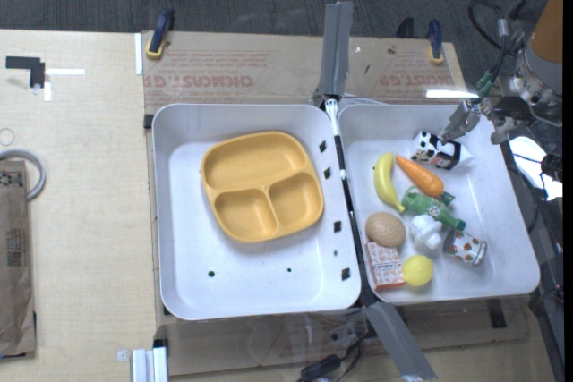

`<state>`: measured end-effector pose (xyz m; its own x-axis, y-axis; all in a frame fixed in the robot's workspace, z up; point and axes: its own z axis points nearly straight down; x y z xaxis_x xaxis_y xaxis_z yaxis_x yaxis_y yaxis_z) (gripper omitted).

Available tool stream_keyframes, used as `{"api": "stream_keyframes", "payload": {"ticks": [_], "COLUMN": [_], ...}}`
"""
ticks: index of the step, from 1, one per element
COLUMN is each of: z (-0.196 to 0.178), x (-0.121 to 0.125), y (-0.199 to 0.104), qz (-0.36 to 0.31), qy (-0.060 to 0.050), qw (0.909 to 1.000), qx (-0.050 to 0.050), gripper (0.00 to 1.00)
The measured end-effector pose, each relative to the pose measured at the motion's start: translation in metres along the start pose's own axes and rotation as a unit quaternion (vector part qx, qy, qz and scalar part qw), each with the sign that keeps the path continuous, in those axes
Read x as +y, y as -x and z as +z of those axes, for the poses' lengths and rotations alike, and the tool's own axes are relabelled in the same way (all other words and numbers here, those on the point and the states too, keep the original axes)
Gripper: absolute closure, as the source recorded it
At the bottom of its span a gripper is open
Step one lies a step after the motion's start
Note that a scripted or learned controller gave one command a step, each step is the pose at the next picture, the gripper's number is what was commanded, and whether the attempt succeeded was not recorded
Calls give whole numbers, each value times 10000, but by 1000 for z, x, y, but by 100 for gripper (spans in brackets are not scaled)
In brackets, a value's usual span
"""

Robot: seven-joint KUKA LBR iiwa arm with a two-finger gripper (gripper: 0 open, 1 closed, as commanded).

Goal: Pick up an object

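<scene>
Hand (pixel 467 119) above cow toy (pixel 436 149) (right bin (pixel 515 219)) — apart.

Gripper (pixel 467 119) tilted leftward (grey arm)

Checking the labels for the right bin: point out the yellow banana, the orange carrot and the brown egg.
Yellow curved banana (pixel 384 182), camera view, on the middle of its curve.
Orange tapered carrot (pixel 421 176), camera view, on the middle of its body.
Brown rounded egg (pixel 386 229), camera view, on its top centre.
</scene>
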<state>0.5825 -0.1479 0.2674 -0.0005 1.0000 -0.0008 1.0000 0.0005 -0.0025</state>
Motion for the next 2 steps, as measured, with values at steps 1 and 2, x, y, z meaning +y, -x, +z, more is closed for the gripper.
{"api": "stream_keyframes", "payload": {"ticks": [1, 2], "z": [84, 176], "x": [46, 30], "y": [-35, -54], "qz": [-154, -248], "qy": [2, 6], "qw": [9999, 9997], "qx": [-2, 0], "gripper": [0, 0]}}
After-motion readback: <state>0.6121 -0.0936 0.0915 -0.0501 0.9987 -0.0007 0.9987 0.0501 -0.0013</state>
